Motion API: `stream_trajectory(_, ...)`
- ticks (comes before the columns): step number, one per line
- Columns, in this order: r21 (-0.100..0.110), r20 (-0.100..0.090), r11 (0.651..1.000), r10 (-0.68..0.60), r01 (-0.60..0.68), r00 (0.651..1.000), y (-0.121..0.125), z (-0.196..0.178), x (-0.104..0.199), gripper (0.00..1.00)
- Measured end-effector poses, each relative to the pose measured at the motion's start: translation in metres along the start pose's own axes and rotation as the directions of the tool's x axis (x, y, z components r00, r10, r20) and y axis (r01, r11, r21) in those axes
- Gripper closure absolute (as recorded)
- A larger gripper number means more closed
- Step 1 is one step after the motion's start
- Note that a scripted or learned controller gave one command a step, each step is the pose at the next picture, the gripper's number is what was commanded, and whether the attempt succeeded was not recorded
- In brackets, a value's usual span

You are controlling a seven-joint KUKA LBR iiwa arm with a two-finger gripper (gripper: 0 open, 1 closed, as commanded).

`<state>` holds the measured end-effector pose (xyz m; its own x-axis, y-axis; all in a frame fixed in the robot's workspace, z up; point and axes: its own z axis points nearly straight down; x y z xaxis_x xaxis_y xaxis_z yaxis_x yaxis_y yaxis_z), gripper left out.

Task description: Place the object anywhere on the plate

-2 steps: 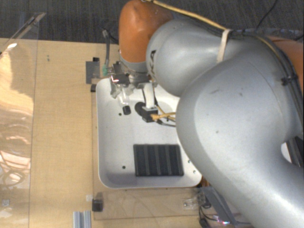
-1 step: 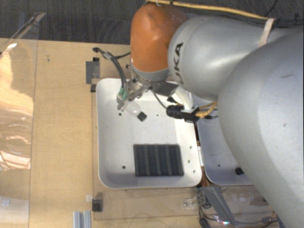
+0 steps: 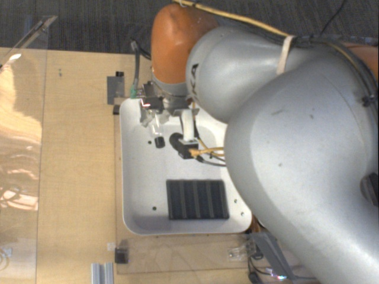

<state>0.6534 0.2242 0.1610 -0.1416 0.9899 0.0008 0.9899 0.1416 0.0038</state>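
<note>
One arm of mine (image 3: pixel 284 129) bent low over the bin (image 3: pixel 133 176), fingers (image 3: pixel 155 123) near its far edge, grip unclear, black plate (image 3: pixel 197 199) near front rim.

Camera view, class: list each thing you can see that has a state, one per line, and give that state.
End effector: low over the far end of the bin, nothing seen held.
White bin: flat on the bench.
Black ribbed rectangle: lying flat at the bin's near end.
Small dark object: resting on the bin floor, below the end effector.

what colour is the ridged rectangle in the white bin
Black, with lengthwise ridges; clearest in the camera view.
</note>
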Motion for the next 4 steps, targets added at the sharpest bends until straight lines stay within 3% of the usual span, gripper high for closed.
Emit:
stream_trajectory(1,0.003,-0.001,0.986,-0.166,0.166,0.986,-0.076,0.052,0.01,1.0)
stream_trajectory(2,-0.019,0.004,0.866,-0.5,0.5,0.866,-0.143,0.068,0.019,1.0)
stream_trajectory(3,-0.005,0.003,0.652,-0.758,0.758,0.652,-0.129,-0.101,0.002,1.0)
stream_trajectory(4,-0.007,0.003,0.836,-0.549,0.549,0.836,-0.068,-0.209,0.021,1.0)
